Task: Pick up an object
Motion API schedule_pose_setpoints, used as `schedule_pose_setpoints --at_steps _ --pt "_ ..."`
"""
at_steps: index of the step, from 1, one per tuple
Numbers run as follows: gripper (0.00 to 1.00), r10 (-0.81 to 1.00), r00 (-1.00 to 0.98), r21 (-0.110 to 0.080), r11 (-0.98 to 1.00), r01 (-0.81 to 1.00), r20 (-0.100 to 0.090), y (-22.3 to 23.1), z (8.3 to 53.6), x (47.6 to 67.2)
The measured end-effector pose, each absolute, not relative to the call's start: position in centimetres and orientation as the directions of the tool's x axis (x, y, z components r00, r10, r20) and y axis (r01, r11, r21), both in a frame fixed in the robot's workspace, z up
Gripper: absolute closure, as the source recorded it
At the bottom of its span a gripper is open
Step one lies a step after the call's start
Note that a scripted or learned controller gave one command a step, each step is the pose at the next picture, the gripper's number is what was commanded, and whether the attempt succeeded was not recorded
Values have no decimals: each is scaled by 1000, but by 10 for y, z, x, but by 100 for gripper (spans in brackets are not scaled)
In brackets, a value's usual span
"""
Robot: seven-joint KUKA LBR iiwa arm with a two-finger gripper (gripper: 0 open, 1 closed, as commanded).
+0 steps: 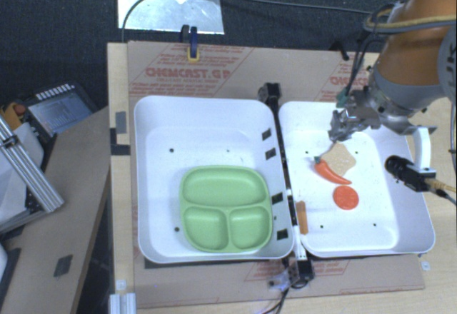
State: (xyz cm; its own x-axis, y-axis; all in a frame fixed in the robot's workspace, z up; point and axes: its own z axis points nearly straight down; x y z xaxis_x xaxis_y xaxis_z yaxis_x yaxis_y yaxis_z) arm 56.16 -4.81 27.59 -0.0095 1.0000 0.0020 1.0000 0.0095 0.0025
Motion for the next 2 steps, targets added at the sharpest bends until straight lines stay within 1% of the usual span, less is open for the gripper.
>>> schedule_pose_setpoints --at_steps 1,2 --pt "100 1000 -9 0 9 1000 3 5 256 558" --pt "100 1000 -11 0 11 1000 3 67 247 557"
